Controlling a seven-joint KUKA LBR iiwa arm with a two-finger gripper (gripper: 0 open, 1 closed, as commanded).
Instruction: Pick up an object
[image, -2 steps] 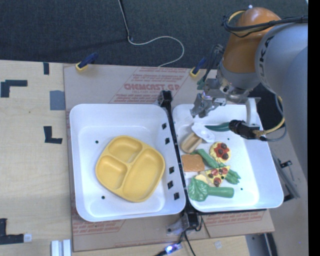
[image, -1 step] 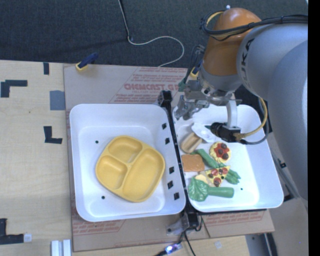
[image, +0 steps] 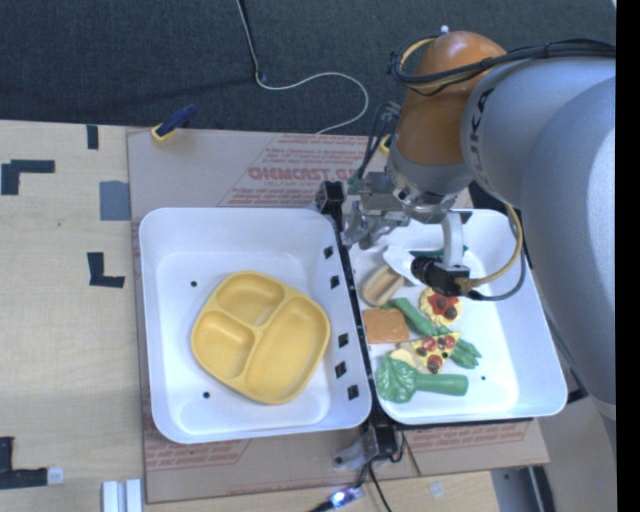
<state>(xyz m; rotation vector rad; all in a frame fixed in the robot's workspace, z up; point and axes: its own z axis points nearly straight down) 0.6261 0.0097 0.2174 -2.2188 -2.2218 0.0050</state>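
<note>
From the camera view above the tabletop (image: 60, 300), two white bins are seen side by side. The left bin (image: 160, 250) holds a yellow divided plate (image: 262, 336). In the right bin (image: 530, 370) a heap of toy food is gathered along the left wall: a bread roll (image: 381, 285), an orange cracker (image: 385, 325), a pizza slice (image: 441, 304), a second pizza slice (image: 432, 349) and a green vegetable (image: 415, 382).

The step in hand is judged to be the approach to a grasp; nothing is seen held. The next move would call for the gripper to be lowered squarely over one piece, probably the bread roll, which lies nearest, without the bin wall being struck.

The arm (image: 445, 90) is reached in from the right, with the orange band above the wrist and the gripper (image: 372, 228) placed over the far left part of the right bin, close to the divide. How far the fingers are parted cannot be told.
</note>
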